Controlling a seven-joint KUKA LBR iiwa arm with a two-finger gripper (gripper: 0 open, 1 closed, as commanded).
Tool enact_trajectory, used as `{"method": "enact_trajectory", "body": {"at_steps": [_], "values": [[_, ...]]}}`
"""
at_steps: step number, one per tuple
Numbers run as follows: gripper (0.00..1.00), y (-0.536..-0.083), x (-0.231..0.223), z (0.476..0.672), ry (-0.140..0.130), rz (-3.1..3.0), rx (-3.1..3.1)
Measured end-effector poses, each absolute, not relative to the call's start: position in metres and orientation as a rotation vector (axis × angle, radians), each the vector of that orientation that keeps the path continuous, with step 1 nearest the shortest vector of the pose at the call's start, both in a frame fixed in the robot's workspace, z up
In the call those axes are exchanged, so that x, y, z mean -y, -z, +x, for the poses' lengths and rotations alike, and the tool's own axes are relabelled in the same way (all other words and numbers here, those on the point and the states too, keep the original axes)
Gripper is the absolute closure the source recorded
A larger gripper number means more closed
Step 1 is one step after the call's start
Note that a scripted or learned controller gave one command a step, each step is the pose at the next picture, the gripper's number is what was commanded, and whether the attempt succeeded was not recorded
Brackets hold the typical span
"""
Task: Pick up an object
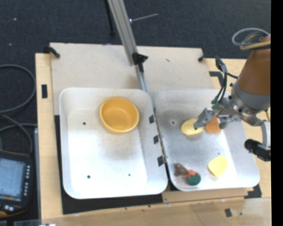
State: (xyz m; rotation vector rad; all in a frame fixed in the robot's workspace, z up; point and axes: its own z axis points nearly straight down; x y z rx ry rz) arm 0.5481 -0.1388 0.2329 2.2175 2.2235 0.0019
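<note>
Currently pincer (205,120) is low in right bin (236,173), over pale yellow piece (191,128) beside orange piece (213,127); finger state unreadable. Risk: crowding could cause a glancing miss.

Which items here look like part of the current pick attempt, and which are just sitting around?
In play:
gripper
pale yellow round piece beside it
orange piece beside it

Lying about:
yellow bowl in the left bin
yellow wedge
small brown, red and green toy
</note>
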Motion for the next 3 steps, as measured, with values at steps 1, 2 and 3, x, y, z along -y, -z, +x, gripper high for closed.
{"method": "enact_trajectory", "body": {"at_steps": [1, 2, 3], "values": [[0.00, -0.233, 0.139, 0.548, -0.002, 2.219, -2.222], [0.00, -0.171, 0.142, 0.552, 0.006, 2.224, -2.223], [0.00, -0.128, 0.141, 0.548, 0.005, 2.223, -2.222]]}}
